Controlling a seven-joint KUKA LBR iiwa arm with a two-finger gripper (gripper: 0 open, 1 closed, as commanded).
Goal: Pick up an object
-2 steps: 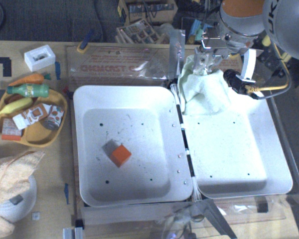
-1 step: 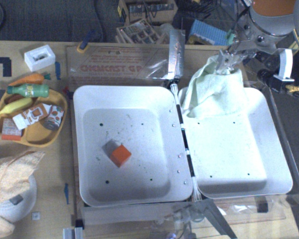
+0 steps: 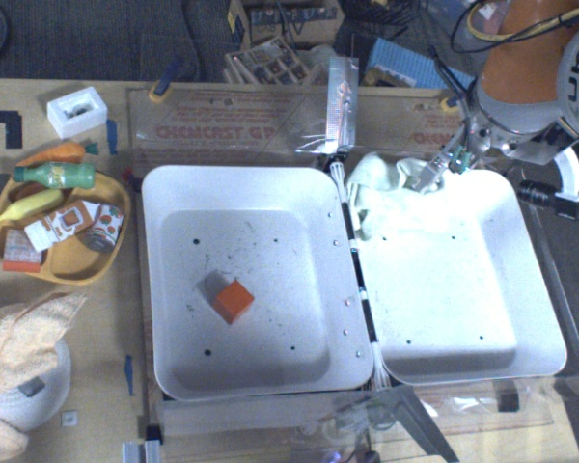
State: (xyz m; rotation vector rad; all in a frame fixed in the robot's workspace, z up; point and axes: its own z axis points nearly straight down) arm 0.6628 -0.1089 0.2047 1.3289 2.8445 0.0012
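An orange block (image 3: 234, 302) lies in the left bin (image 3: 174, 201), a little left of its middle, with a dark shadow beside it. A pale whitish object (image 3: 371, 177) sits in the far left corner of the right bin (image 3: 521, 287). My gripper (image 3: 430, 174) hangs over the far edge of the right bin, just right of the pale object and far from the orange block. The grey arm with its orange band (image 3: 531, 27) reaches in from the upper right.
A yellow bowl (image 3: 87, 270) of toy food stands left of the bins. A clear plastic sheet (image 3: 241, 123) lies behind the left bin. A cloth (image 3: 24, 355) lies at the front left. The ridge (image 3: 359, 278) between the bins runs down the middle.
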